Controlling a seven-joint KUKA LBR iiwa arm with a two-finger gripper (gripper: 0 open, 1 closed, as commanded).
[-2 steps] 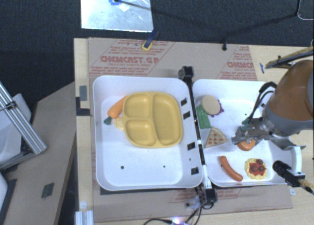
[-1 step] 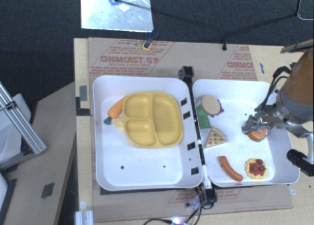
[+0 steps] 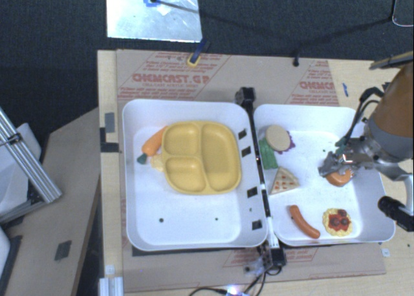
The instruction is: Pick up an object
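The hand point(image 3: 339, 164) pinches an orange toy point(image 3: 340, 178), with a pizza slice point(image 3: 283, 181) and sausage point(image 3: 304, 222) near.

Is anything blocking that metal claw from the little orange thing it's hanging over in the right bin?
Nothing visible does. The gripper sits right at the orange object near the right bin's far side. The pizza slice, sausage and small pizza all lie apart from it.

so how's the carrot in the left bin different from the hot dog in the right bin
The orange toy carrot has a green top; the reddish-orange toy hot dog is plain. The carrot lies against the yellow divided plate; the hot dog lies apart on bare bin floor. Both are long, thin play food lying flat, at opposite slants.
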